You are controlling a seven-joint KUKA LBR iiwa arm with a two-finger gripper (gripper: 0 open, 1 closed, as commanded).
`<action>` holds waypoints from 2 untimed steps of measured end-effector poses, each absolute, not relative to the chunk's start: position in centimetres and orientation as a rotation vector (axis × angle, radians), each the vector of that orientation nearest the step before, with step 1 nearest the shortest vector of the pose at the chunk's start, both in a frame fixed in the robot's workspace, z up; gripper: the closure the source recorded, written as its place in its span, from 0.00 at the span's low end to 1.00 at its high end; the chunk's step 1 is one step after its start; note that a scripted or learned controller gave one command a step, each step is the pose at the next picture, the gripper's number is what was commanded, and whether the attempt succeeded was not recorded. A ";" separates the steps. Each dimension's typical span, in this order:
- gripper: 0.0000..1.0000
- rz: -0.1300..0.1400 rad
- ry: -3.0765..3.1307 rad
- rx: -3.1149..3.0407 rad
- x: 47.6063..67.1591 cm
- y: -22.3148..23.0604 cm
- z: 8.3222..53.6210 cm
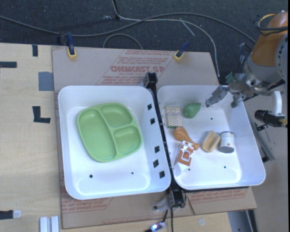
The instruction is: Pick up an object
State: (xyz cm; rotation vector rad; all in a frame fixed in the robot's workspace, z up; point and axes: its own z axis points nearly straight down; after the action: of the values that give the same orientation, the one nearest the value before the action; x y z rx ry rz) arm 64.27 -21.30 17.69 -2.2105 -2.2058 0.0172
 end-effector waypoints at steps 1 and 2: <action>0.00 0.007 -2.218 -2.215 64.6 -21.2 18.6; 0.00 0.012 -2.217 -2.212 64.6 -21.1 13.7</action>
State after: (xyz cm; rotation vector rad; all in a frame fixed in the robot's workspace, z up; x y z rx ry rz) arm 64.57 -21.08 13.68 -2.2119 -2.2171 0.0122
